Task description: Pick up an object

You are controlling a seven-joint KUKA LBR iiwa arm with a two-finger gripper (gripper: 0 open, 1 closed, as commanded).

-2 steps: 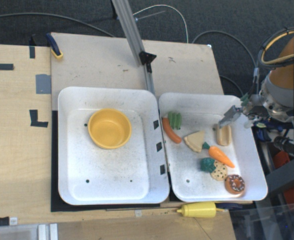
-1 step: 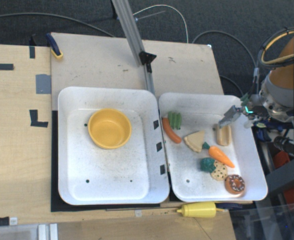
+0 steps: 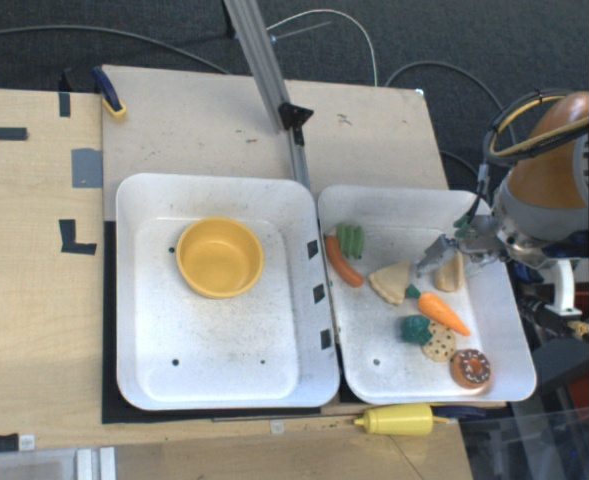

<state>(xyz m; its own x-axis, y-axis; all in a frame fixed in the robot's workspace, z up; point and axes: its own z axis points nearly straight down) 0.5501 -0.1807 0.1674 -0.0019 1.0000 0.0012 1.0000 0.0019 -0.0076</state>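
Gripper (image 3: 444,253) low over right bin (image 3: 504,368), beside tan wedge; nothing held.

Largest first: left bin (image 3: 134,368) holds only a yellow bowl (image 3: 220,257), well apart from the arm. Right bin is crowded. Gripper fingers look slightly apart, tips at the tan bread piece (image 3: 448,274); nothing seen betw. them. Likely target = that piece: long axis approx. up-down in view, narrow end toward gripper. Risks: fingers straddle badly and piece slips out; carrot (image 3: 443,311) lies just beside it, long axis diagonal, tip to lower right, may get nudged or pinched too. Cheese wedge (image 3: 389,286) near, cld shift.
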